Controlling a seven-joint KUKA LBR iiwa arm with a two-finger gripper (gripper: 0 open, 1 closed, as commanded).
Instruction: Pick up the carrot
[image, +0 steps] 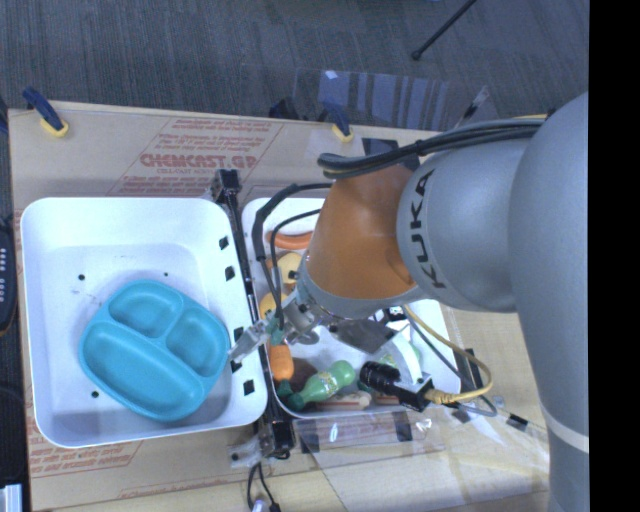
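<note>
Pincer (262, 335) hovering low at the near left corner of the right-hand shallow white plastic bin (330, 410), finger spread impossible to tell. Lying just beside and below: small orange carrot (283, 362), not lifted, grasp apparently pending. Sitting to that bin's left: second white bin (60, 230) holding a blue divided plastic plate (152, 346). Carrying both bins: brown board-covered tabletop (150, 150), dark carpeted floor (200, 50) beyond.

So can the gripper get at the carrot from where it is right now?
Probably yes. The gripper hangs right above the carrot near the left wall of the right bin, though a green toy lies close beside it.
</note>
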